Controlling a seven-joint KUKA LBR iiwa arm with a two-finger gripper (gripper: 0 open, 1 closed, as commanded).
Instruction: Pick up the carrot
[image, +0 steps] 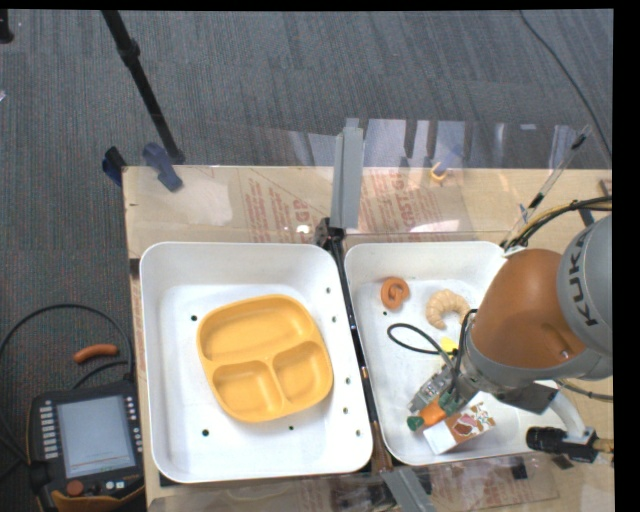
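Observation:
The carrot (428, 413) is a small orange piece with a green tip, lying near the front edge of the right bin (375, 400). My gripper (441, 392) is low over the bin, directly at the carrot's orange end, and seems to touch it. The orange wrist band and the grey arm cover the bin's right side and hide the gripper's upper part.
A small printed carton (462, 428) lies just right of the carrot. A brown ring-shaped donut (395, 292) and a croissant (446, 306) sit at the back of the right bin, with a black cable loop (412, 340) between them and the gripper. A yellow divided plate (265, 357) lies in the left bin (170, 300).

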